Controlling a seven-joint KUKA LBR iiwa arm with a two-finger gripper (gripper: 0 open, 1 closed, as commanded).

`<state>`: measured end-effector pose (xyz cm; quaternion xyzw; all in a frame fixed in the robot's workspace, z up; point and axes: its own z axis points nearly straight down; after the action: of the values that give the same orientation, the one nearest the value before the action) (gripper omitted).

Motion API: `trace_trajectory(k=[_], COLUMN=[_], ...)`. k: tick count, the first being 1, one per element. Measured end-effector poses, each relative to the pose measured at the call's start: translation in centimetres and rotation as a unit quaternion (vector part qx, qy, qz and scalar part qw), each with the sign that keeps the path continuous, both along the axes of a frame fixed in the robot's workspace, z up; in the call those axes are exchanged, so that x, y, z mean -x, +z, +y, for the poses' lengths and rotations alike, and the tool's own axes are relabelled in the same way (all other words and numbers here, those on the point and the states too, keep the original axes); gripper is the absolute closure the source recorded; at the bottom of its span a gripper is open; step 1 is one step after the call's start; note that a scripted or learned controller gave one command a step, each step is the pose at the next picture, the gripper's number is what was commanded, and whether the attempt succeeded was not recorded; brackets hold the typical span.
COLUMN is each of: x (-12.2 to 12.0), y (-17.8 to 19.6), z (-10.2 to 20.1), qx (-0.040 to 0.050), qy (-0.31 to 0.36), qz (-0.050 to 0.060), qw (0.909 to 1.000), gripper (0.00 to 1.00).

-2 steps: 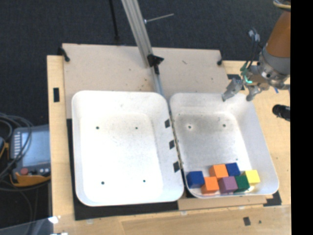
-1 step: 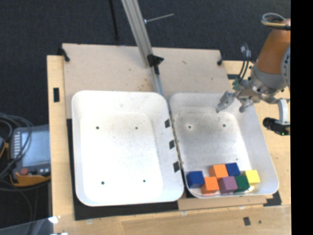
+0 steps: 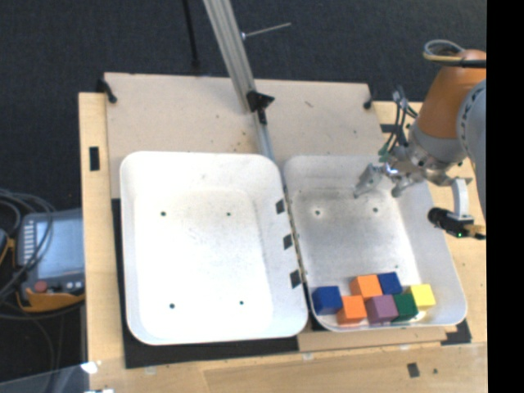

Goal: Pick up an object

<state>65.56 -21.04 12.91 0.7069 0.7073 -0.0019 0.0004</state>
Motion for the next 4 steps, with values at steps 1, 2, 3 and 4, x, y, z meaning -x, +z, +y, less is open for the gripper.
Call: trace_trajectory(k=[1,2,3,4], x=[0.0,-0.2,-0.9,-0.6], y=[-3.3,-1.8,2.8,9.2], z=[-0.1,-0.3,-0.4,-0.2], qx=[0.0,0.002,-0.001,-0.0006], qy=[0.0,0.001,0.001,0.003], qz=[0.0,-0.004,-0.005,-0.006], qw=[1.0,1.0,1.0,1.0], gripper=[0.0,1.0,1.0,1.0])
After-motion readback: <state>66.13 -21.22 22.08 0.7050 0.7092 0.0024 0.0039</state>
